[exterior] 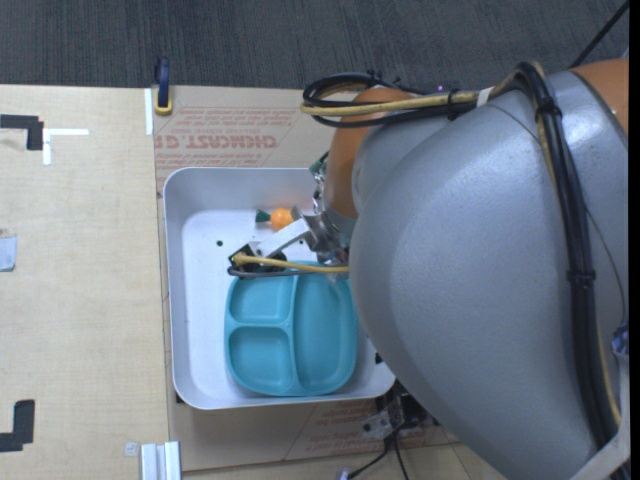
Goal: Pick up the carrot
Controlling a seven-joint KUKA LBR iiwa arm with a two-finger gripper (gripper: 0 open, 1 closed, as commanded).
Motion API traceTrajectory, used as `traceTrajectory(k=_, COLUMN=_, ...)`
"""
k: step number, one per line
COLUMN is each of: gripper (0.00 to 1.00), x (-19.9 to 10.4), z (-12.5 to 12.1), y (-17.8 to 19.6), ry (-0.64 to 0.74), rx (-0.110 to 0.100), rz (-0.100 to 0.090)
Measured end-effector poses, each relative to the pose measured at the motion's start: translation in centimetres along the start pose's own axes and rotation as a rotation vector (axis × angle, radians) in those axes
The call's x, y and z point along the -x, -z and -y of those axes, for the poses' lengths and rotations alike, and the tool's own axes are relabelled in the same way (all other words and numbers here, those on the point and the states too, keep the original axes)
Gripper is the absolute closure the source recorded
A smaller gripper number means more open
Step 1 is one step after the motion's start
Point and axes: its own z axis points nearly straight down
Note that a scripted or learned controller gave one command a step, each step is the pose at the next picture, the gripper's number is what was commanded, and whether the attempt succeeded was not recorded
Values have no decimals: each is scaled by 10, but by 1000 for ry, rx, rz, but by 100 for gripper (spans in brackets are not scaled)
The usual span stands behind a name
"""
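Pale wooden bench (80, 268), cardboard sheet (220, 118) — white bin (198, 308) atop

Bright light washed the white bin (195, 308), walls nearly blown out. Right of the bin the grey arm (470, 248) carried a soft sheen; thin shadow hugged the bin's lower edge.

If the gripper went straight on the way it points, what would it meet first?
Probably the carrot, lying right beside the gripper in the white bin, or else the bin floor next to it. The arm hides much of the gripper, so depth is unclear.
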Motion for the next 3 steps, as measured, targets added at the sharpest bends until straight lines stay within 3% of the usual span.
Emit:
traceTrajectory(k=1, gripper=100, x=-85, z=45, y=110, ry=112, rx=-32, rz=57)
traceTrajectory(k=2, gripper=100, x=-63, z=44, y=109, ry=131, rx=-33, rz=60)
traceTrajectory(k=3, gripper=100, x=-16, z=69, y=118, ry=54, rx=-30, rz=57)
